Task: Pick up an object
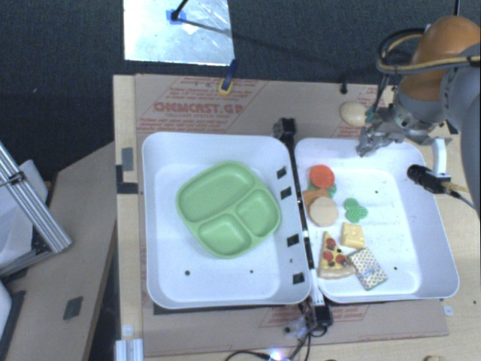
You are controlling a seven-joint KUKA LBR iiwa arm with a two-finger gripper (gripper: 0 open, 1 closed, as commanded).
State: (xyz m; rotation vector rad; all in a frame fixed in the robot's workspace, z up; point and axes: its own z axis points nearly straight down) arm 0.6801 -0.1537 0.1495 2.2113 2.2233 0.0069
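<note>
Tan bench (90, 194) on dark carpet-like floor, topped by a brown cardboard sheet (195, 104) printed in red with what reads roughly as "CHEMCAST GP", repeated faintly elsewhere on the board; smaller print too fine to read. Farther back and well left of the jaws, a shiny silver sheet (176, 21) on the floor with a bit of blue tape. Two shallow white bins side by side, clipped together by a black divider (294, 201): left bin (161, 277) well to the left of the jaws, right bin (428, 262) directly below and in front of them. Gripper (373, 138) poised at the back rim of the right bin, near its back middle, under the grey arm with its orange band (451, 40); spread of the jaws impossible to tell, nothing seen between them. One green three-compartment plate (228, 209) in the left bin, far left and nearer the viewer than the jaws. Six small toy foods in the right bin, all nearer the viewer than the jaws and slightly left: one red tomato slice (322, 175), closest; one tan round cookie (324, 211); one green leafy piece (355, 210); one yellow cheese cube (353, 235); one pizza slice (334, 258); one checked wrapped packet (369, 268), farthest. One pale round piece (352, 113) outside the bins on the cardboard, just left of and behind the jaws.
</note>
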